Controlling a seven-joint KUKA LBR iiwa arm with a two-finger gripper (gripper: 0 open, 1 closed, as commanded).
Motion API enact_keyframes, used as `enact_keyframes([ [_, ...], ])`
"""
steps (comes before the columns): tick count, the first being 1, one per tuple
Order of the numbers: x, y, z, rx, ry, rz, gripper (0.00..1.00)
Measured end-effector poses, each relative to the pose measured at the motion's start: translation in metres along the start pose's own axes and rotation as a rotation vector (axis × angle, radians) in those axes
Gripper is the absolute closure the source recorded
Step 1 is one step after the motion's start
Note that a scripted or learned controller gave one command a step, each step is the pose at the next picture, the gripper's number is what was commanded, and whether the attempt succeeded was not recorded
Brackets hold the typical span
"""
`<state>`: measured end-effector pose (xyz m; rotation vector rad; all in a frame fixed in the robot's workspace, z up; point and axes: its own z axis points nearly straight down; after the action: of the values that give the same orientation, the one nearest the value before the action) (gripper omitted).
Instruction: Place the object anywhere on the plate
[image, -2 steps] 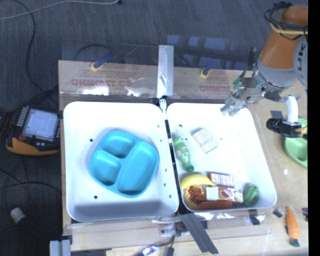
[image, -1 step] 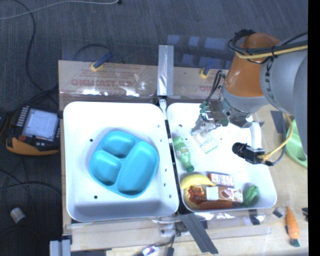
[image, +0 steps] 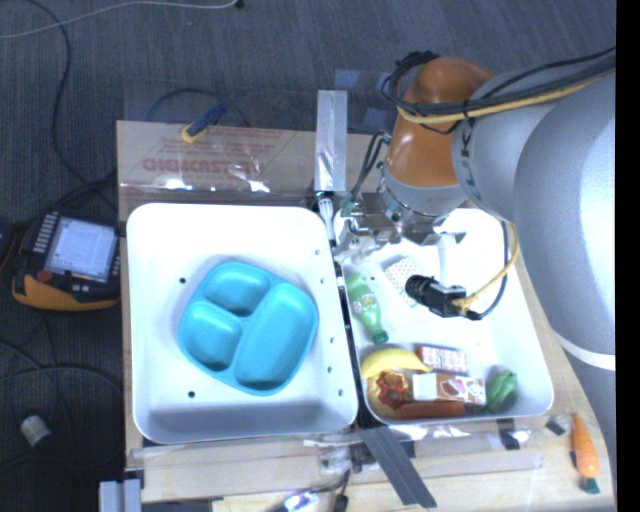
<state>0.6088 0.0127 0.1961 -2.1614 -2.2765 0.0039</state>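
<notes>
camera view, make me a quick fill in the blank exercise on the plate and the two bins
1. The blue plate lies in the ____ bin.
2. The plate has ____ compartments.
3. The yellow banana lies in the ____ bin.
4. The pincer hangs over the ____ bin's far corner.

Missing words: left; three; right; right

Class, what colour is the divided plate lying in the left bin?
Light blue, seen clearly in the camera view: the plate has three compartments.
</notes>
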Motion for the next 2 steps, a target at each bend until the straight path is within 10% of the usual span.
enact_keyframes([
  [2,0.142,-0.059,0.005,0.002,-0.001,-0.011,1.00],
])
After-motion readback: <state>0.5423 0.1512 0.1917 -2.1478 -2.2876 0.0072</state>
